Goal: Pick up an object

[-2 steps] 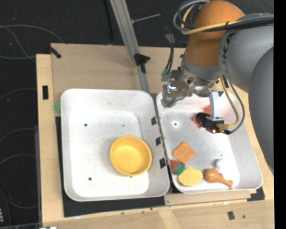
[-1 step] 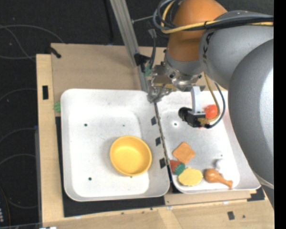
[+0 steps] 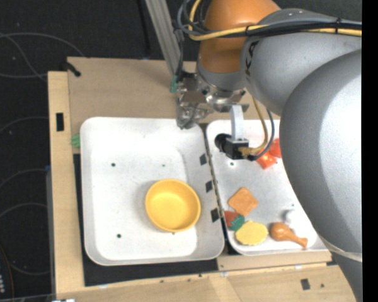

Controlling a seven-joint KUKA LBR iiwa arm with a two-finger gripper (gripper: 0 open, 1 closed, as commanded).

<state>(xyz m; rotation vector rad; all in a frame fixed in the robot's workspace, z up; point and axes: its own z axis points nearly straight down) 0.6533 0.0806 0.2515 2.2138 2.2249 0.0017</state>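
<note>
Here, seen from above, the grey arm (image 3: 315,106) reaches in from the right, its orange band (image 3: 236,17) high over the far edge of the desk (image 3: 126,90). The gripper (image 3: 188,115) hangs at the far rim of the left bin (image 3: 101,168), close to the seam where the two bins meet; whether it is released or clenched cannot be told from this angle, and nothing is seen in its grasp.

In the left bin a yellow bowl (image 3: 172,205) sits upright toward the near right corner, apart from every wall, with wide bare floor to its left and beyond it.

The right bin (image 3: 222,145) is crowded along its near edge. A yellow round piece (image 3: 251,233) lies just beside a small green and red piece (image 3: 233,219), both hard against the wall shared with the left bin. An orange flat piece (image 3: 242,201) lies just beyond them. A brown drumstick-shaped toy (image 3: 287,234) rests near the near rim, partly under the arm's bulk. A red-orange item (image 3: 269,155) shows farther back, half hidden by the arm. The arm's body covers much of this bin's right side.
</note>
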